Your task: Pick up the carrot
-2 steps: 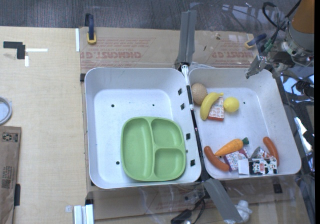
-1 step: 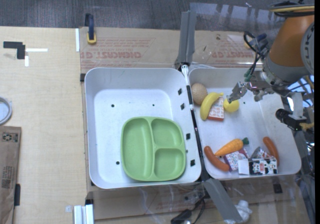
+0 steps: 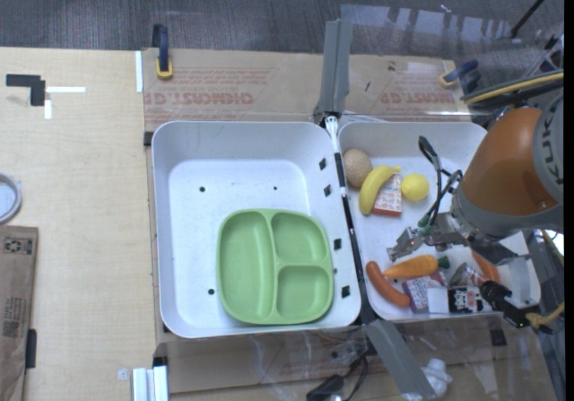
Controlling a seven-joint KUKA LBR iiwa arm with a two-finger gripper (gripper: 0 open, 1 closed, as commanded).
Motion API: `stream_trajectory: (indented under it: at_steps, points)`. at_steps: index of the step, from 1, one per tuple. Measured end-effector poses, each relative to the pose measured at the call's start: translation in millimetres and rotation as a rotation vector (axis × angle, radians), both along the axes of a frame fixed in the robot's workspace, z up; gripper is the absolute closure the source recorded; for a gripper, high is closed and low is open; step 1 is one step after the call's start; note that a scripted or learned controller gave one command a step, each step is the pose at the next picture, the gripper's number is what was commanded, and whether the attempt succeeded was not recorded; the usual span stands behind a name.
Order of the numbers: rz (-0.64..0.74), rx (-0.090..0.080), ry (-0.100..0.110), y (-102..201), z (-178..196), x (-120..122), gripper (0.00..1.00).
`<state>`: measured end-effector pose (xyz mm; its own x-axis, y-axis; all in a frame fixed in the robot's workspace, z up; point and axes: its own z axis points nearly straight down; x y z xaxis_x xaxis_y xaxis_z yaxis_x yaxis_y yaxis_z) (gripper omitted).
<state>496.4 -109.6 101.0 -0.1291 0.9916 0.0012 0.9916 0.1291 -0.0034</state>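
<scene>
The carrot (image 3: 414, 267) is orange and lies on its side near the front of the right bin (image 3: 408, 126). Its thick end points right. My gripper (image 3: 415, 241) hangs just above and behind the carrot, close to it, at the end of the grey arm with the orange band (image 3: 511, 170). The arm's wrist hides the bin's right part. I cannot see whether anything sits in the gripper.
A red sausage (image 3: 384, 285) lies in front and left of the carrot, with small printed packets (image 3: 448, 299) to its right. Behind are a banana (image 3: 375, 187), a lemon (image 3: 414, 187), a potato (image 3: 357, 166) and a small carton (image 3: 388, 200). The left bin (image 3: 233, 184) holds a green divided plate (image 3: 273, 266).
</scene>
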Motion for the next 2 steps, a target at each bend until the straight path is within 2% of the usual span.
stream_trajectory:
  at_steps: [1, 2]
  points:
    - [0.200, 0.000, -0.005, 5.4, -9.2, -18.2, 0.00]
    - [0.196, 0.000, -0.006, 4.7, -0.2, -17.3, 1.00]
